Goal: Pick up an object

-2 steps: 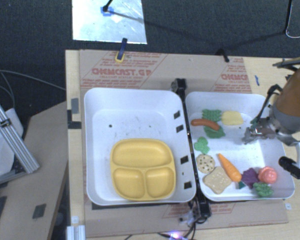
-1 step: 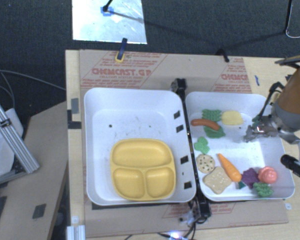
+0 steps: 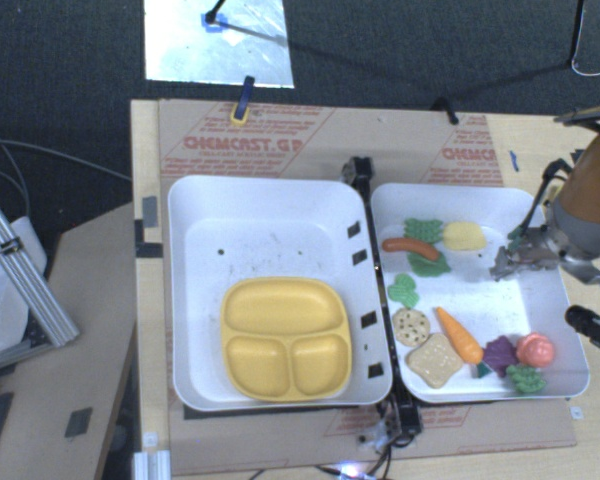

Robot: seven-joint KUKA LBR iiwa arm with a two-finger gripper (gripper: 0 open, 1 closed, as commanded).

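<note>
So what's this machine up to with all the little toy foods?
A robot arm reaches in from the right over the right bin, which holds toy foods: a carrot, a cookie, a slice of bread, a lemon-like yellow piece and others. Its end effector hangs above a bare patch near the yellow piece, and nothing shows between its fingers. The left bin holds a yellow divided plate. No pick has happened yet.
</note>
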